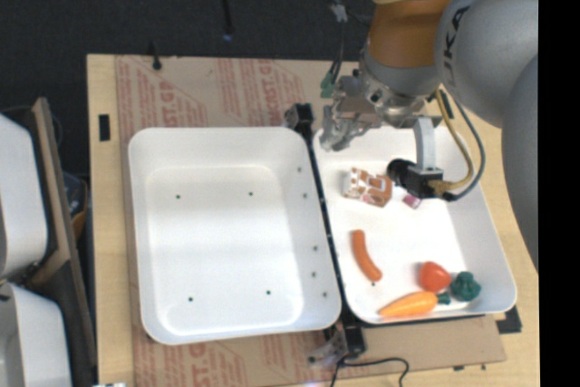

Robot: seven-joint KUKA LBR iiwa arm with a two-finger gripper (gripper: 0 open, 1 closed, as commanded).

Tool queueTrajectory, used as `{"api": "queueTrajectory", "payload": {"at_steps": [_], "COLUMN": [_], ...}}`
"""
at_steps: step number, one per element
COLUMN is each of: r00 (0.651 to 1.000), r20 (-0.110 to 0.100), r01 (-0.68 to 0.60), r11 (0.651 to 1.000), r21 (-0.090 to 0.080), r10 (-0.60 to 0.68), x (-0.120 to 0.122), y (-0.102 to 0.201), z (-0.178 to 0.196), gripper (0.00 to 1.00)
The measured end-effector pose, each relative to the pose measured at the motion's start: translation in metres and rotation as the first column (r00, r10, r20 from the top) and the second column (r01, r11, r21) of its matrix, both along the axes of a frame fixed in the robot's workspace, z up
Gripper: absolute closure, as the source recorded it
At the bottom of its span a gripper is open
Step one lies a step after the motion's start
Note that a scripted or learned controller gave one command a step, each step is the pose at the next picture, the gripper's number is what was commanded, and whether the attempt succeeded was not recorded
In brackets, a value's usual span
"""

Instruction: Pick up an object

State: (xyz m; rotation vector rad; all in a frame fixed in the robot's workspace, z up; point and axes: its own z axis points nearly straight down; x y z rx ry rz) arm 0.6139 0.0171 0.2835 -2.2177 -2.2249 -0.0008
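**Pick Approach: Failure Risks**

Camera view. A cardboard-topped bench (208,95) is shown against a dark floor. Two white bins are set on it side by side: the left bin (227,231) and the right bin (471,231). The gripper (337,133) is placed over the right bin's far corner, close to the wall beside the left bin. Whether its jaws are apart or together cannot be told, and no object is seen in it.

All candidate objects are found in the right bin:
- The block (367,187) lies just beside the gripper.
- The sausage (365,255) lies mid-bin.
- The tomato (433,275), carrot (408,304) and green piece (466,286) are bunched at the near edge.

Expected faults:
- If a descent is made from the present position, the bin wall may be struck or nothing may be gripped, since no object lies beneath.
- The block may be pushed aside by an off-centre closure.
- The sausage may be rolled out of the grip.
- In the bunch, a neighbouring object may be knocked or caught as well.
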Motion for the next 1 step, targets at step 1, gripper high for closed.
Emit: {"api": "queueTrajectory", "payload": {"at_steps": [1], "r00": [1.0], "r20": [-0.001], "r01": [0.001], "r11": [1.0], "r21": [0.0], "r10": [-0.001], "x": [0.0095], "y": [0.0393], "z": [-0.0109], "gripper": [1.0]}}
